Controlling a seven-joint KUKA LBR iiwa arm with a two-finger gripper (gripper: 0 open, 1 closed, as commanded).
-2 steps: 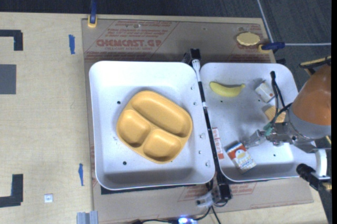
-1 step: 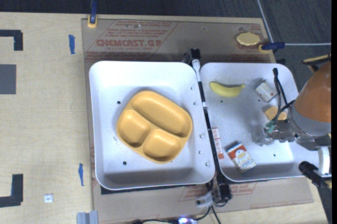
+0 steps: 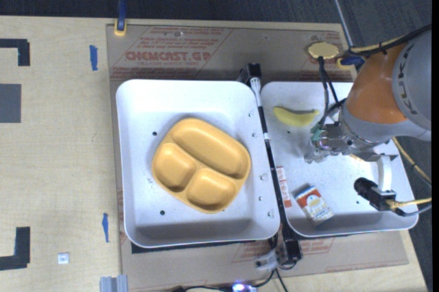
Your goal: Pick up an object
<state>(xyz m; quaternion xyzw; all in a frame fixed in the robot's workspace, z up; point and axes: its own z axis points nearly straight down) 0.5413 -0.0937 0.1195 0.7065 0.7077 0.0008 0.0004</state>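
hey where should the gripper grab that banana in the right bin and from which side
Probably across the middle of the banana, coming straight down from above. It lies flat on the right bin floor, long axis roughly left to right, so the fingers should close across its narrow width, front to back. Its ends taper, so they would likely slip.

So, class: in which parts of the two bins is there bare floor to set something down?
Left bin: bare strips around the yellow tray, widest along the top and the left wall. Right bin: a bare patch between the banana and the small carton. Its right half is crowded by the hand and arm.
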